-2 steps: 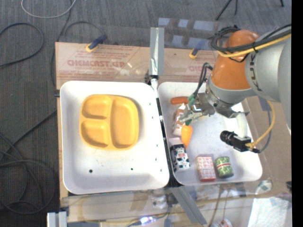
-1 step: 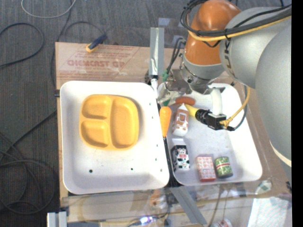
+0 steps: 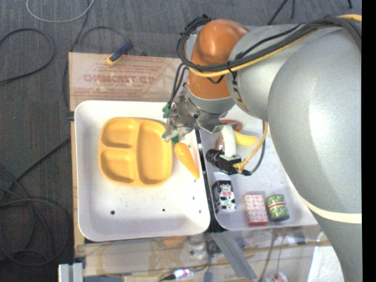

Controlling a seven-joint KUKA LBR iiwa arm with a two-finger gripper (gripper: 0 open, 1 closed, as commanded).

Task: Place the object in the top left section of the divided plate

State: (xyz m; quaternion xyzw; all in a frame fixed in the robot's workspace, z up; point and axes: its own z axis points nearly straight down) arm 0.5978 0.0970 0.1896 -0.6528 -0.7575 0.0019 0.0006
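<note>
A yellow divided plate (image 3: 136, 150) lies in the left bin (image 3: 141, 219), towards its back. It has two small sections on its left and one large section on its right. An orange carrot (image 3: 187, 159) sits just off the plate's right rim, slanting down to the right near the wall between the bins. My gripper (image 3: 172, 134) hangs over the plate's upper right edge, right at the carrot's upper end. The wrist hides how it meets the carrot.
The right bin (image 3: 294, 219) holds a banana (image 3: 248, 139), a small black-and-white object (image 3: 224, 195), a pink box (image 3: 255, 209) and a green can (image 3: 277, 207). Cardboard (image 3: 117, 81) lies behind the left bin, with a blue-and-yellow tool (image 3: 119, 52) on it.
</note>
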